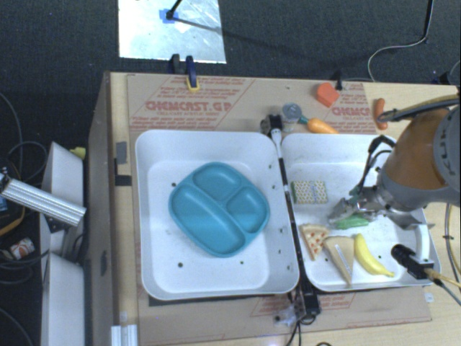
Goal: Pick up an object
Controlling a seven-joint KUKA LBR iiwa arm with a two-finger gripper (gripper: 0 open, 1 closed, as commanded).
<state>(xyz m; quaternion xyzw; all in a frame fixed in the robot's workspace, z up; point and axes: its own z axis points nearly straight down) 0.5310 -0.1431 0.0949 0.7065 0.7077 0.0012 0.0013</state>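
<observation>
Arm [425, 157]: grey casing, broad orange band above wrist, black cable looped alongside, metallic grey gripper [344, 209] fitted.

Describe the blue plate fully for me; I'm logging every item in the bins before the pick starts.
The blue plate is a rounded-rectangle tray, plastic by its look, pale teal all over, with raised ridges dividing it into three compartments. It lies flat and face up, turned at a slant, near the middle of the left bin. Its compartments hold nothing. It rests on the bin floor and touches no other item; the gripper is over in the right bin.
</observation>
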